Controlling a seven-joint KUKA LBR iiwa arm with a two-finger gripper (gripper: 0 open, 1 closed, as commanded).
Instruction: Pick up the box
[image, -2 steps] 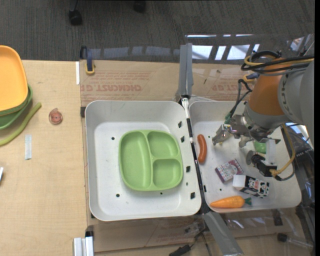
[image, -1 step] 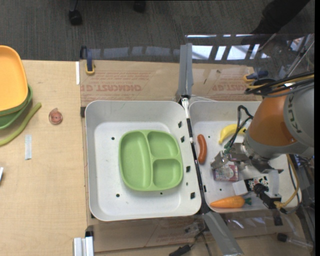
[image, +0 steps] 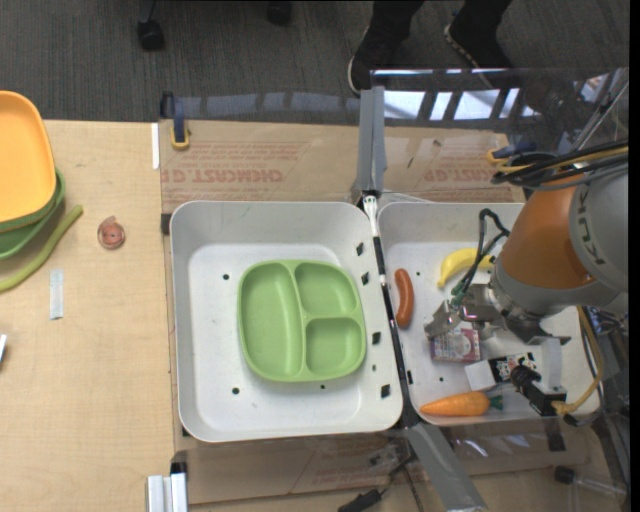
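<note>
The box (image: 456, 347) is small, pink and white, and lies flat in the middle of the right bin (image: 420, 225). My gripper (image: 452, 322) hangs right over the box's far edge, at or just above it. Whether it touches the box is hidden by the wrist. The grey arm with its orange band (image: 545, 250) comes in from the right and covers the bin's right half.
A red sausage (image: 403, 297), a yellow banana (image: 458, 266) and an orange carrot (image: 455, 405) lie around the box in the same bin. A green divided plate (image: 302, 320) sits in the left bin (image: 200, 330). Stacked yellow and green plates (image: 20, 185) rest far left.
</note>
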